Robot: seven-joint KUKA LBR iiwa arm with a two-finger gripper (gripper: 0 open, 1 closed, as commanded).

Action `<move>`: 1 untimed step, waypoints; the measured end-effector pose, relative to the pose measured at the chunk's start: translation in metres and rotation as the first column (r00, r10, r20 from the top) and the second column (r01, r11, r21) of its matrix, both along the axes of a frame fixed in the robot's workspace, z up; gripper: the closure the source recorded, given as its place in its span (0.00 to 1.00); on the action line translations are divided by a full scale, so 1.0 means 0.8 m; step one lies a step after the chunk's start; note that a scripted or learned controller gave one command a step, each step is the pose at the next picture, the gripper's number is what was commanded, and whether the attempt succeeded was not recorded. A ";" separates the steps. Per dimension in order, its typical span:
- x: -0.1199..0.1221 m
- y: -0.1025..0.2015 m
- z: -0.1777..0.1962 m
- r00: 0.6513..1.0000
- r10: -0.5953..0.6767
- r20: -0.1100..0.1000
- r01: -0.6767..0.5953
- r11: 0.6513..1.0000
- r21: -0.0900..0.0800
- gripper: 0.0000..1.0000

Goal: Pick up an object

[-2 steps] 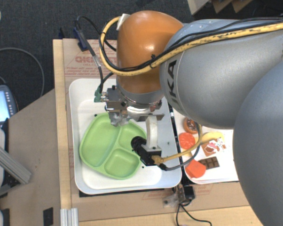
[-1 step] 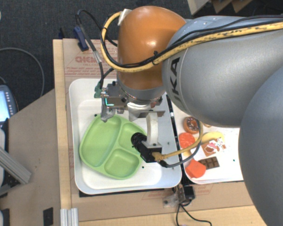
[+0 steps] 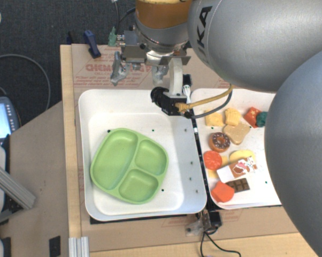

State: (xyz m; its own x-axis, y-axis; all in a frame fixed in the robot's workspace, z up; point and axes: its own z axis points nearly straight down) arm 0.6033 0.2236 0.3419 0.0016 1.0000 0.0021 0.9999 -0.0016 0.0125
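Two bins: left point(image 3: 91, 143) holds a green tray point(image 3: 130, 166); right point(image 3: 268, 194), toy food point(image 3: 230, 149).

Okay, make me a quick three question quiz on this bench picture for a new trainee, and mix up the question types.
1. True or false: the green three-compartment plastic plate lies in the left white bin.
2. Which bin holds the chocolate-glazed toy doughnut? A) left B) right white bin C) neither
3. Fill in: the hand hangs above the bench's ____ edge in the picture.

Key: 1 true. 2 B. 3 far (top).
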 end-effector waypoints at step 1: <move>0.006 -0.001 -0.253 1.000 0.000 -0.030 0.000 1.000 -0.008 0.00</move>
